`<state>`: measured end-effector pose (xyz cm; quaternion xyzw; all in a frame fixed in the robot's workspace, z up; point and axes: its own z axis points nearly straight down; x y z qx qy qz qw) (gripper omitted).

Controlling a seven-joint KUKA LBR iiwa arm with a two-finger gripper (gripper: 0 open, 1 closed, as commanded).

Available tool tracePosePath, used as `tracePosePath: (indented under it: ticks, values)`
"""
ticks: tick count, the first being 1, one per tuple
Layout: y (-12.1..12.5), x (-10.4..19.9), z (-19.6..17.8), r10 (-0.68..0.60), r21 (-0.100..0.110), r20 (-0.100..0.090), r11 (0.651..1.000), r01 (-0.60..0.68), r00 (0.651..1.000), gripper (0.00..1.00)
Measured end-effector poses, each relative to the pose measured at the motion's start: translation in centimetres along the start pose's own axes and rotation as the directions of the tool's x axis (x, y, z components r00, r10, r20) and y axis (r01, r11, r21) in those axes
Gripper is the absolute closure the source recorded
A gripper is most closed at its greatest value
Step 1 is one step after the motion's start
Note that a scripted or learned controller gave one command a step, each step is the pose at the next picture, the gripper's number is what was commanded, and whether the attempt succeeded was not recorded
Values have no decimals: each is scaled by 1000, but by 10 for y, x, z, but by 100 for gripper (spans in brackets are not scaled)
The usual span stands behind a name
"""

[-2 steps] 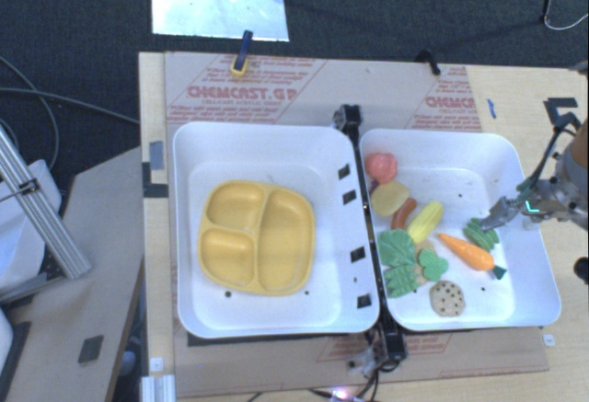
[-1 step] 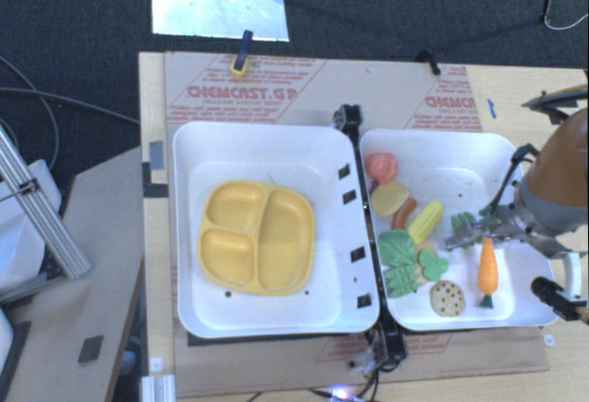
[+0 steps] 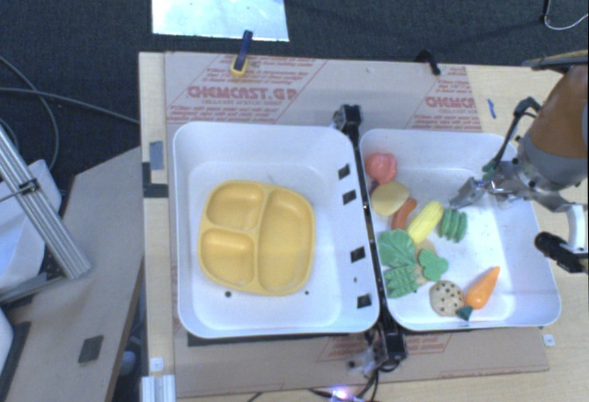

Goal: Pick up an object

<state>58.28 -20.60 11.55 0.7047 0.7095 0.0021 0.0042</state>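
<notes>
From my station I judge the pick as not yet made: every toy food piece lies on the floor of the right bin (image 3: pixel 543 294), and nothing is lifted. The hand (image 3: pixel 465 193) sits at the right of the frame, low over the upper middle of that bin, just above the green bean pod (image 3: pixel 452 223) and the yellow corn cob (image 3: pixel 424 221). I cannot tell whether it is released or clenched; the tip is too small and dark against the bin to read, and I see nothing caught in it. Around it lie a red tomato (image 3: pixel 381 166), a yellow lemon-like piece (image 3: pixel 389 199), a green leafy piece (image 3: pixel 398 251), a speckled cookie-like piece (image 3: pixel 445 297) and an orange carrot (image 3: pixel 482 285) toward the lower right. What remains, as I read it, is the descent, the closing and the lift. The left bin (image 3: pixel 184 207) holds a yellow divided plate (image 3: pixel 259 237). Both bins rest on a cardboard-covered counter (image 3: pixel 276 92), with dark carpet (image 3: pixel 74 14) beyond and a pale sheet (image 3: pixel 248 14) on the floor at the top of the frame.
</notes>
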Motion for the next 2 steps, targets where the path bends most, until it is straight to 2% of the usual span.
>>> tracePosePath:
  ticks: [1,2]
  values:
    - [-47,46,32,5,11,-5,1000,-5,1000,0]
    - [-35,-4,-78,8,-4,4,1000,-8,1000,0]
